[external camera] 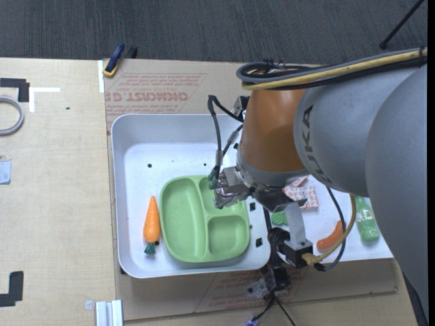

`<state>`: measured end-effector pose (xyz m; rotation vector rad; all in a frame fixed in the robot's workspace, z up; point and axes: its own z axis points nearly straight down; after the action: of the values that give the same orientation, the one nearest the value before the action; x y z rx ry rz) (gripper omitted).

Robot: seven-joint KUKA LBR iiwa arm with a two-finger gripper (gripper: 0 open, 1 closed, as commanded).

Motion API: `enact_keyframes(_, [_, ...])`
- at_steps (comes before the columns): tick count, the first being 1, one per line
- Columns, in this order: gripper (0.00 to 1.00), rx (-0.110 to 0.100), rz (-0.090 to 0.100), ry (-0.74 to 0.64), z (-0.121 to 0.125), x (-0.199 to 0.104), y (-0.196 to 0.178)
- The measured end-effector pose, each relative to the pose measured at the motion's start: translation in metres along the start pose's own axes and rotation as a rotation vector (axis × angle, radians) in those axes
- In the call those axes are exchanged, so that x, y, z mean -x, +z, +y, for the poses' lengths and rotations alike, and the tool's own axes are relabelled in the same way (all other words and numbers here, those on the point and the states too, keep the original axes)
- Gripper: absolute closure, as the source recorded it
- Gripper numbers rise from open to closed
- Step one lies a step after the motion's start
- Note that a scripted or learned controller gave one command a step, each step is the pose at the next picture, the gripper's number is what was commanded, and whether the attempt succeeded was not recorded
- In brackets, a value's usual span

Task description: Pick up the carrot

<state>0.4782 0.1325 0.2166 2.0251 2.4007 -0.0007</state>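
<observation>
The carrot (151, 221) is orange with a small dark green top. It lies lengthwise on the floor of the left white bin (129, 148), near the left wall and just left of a green divided plate (197, 219). My gripper (225, 189) hangs below the orange wrist band, over the plate's upper right rim, well to the right of the carrot and apart from it. The wrist's bulk hides the gripper's tips.
The big grey arm covers the right bin. Around it show an orange-red pepper-like item (331, 236), a green bottle (367, 224) and a patterned packet (304, 194). A blue marker (114, 58) lies on the bench behind the bins.
</observation>
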Motion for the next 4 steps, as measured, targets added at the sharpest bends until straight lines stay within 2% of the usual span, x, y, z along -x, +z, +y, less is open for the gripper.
enact_keyframes(1, [1.0,0.001,0.0,-0.109,-0.008,0.048,-0.031])
enact_keyframes(2, [0.0,0.001,0.0,-0.109,-0.008,0.048,-0.031])
enact_keyframes(3, [0.0,-0.004,0.0,0.251,0.003,-0.024,0.059])
enact_keyframes(4, [0.0,-0.003,-0.001,0.361,0.012,-0.078,0.064])
